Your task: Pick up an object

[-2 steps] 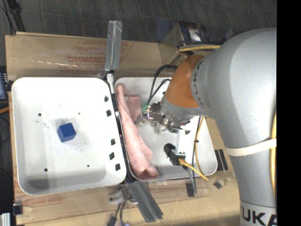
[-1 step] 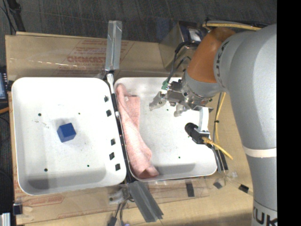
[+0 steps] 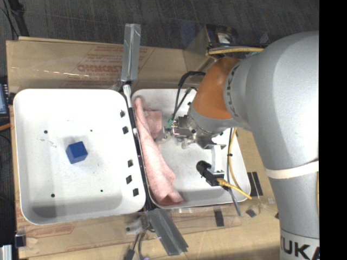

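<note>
A small blue cube [image 3: 77,151] lies alone in the left bin [image 3: 32,112], left of its middle. A pink cloth [image 3: 155,156] stretches along the left wall of the right bin [image 3: 187,196], from the far corner down to the near edge. My gripper [image 3: 174,130] is low inside the right bin, just to the right of the cloth's upper part and close to it. The wrist and the orange band hang over it and hide much of it.
The grey arm covers the right side of the right bin. A metal divider with black clips [image 3: 130,140] runs between the two bins. Brown cardboard [image 3: 70,64] lies behind them.
</note>
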{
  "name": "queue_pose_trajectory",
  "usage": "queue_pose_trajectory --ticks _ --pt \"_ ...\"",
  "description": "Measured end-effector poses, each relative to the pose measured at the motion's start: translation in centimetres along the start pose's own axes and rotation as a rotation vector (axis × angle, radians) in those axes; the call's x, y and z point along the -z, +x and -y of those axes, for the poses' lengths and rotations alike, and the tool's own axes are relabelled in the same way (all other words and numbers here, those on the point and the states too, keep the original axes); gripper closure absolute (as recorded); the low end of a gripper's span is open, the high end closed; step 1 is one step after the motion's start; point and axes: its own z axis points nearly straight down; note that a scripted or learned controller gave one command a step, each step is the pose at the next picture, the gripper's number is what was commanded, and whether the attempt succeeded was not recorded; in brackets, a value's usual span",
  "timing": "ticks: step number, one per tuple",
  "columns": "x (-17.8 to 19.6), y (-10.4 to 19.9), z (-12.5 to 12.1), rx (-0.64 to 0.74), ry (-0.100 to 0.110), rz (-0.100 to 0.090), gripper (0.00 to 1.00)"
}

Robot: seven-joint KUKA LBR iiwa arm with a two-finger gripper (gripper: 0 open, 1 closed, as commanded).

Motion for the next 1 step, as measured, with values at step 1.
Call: queue_pose_trajectory --ticks 1 --pt "-1.43 1.1 -4.39 0.195 -0.004 0.001 0.0"
